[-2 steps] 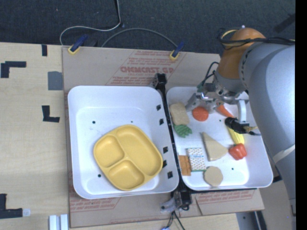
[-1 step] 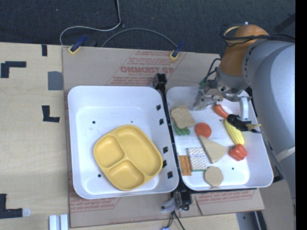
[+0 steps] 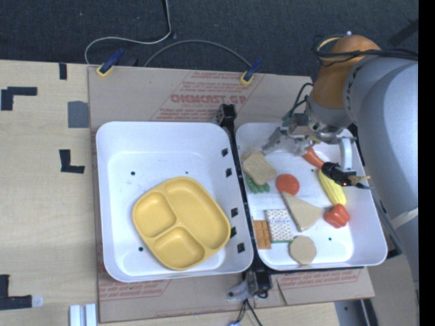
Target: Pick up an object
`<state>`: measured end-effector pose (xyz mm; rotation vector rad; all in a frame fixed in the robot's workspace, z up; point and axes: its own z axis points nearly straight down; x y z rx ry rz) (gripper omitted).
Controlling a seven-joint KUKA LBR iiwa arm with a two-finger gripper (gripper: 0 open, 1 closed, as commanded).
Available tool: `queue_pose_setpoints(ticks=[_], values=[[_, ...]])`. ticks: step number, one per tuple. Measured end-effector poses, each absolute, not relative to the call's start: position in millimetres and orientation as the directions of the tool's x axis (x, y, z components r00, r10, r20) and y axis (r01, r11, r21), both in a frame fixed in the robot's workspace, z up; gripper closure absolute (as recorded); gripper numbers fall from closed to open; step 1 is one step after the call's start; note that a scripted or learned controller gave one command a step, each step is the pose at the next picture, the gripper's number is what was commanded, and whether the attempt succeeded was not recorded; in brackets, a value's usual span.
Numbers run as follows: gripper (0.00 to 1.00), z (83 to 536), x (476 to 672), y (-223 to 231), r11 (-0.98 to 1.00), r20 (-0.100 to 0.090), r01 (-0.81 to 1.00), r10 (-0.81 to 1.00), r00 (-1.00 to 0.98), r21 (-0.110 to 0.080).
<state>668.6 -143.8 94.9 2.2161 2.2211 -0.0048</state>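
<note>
Cookie [image 3: 302,250]: a round tan toy, one of the things the arm could pick; it lies in the near corner of the right bin [image 3: 367,257].
Cracker [image 3: 262,233]: an orange-brown strip by the near left wall of the right bin, touching a small checked square [image 3: 279,225].
Pepper [image 3: 337,215]: a red toy at the right side of the right bin, just beside the cheese wedge [image 3: 303,213].
Corn [image 3: 332,185]: a yellow toy further back in the right bin, close to the pepper.
Tomato [image 3: 287,183]: a red ball in the middle of the right bin, between the cheese wedge and the bread slice [image 3: 258,167].
Carrot [image 3: 312,158]: an orange toy near the far end of the right bin, the toy closest to the gripper.
Gripper [image 3: 299,134]: hangs low over the far end of the right bin; I cannot tell if it is released or clenched, and no toy shows in it.
Plate [image 3: 180,221]: yellow, with three parts, to the left of the right bin, in the other bin.
What could go wrong: the toys lie packed together, so the gripper may bump two at once, push one away, or close on nothing. The round tomato could roll.
Writing: red letters on the cardboard sheet [image 3: 197,97] behind the right bin look like "CHEMCAST GP".
</note>
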Motion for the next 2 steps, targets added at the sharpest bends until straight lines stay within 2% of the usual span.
queue_pose_setpoints(ticks=[1,2], values=[[0.0,170.2,619.9,-199.4,-0.005,-0.004,1.0,1.0,0.005,0.003],[0.0,163.2,594.9,-225.5,-0.002,-0.002,1.0,1.0,0.002,-0.002]])
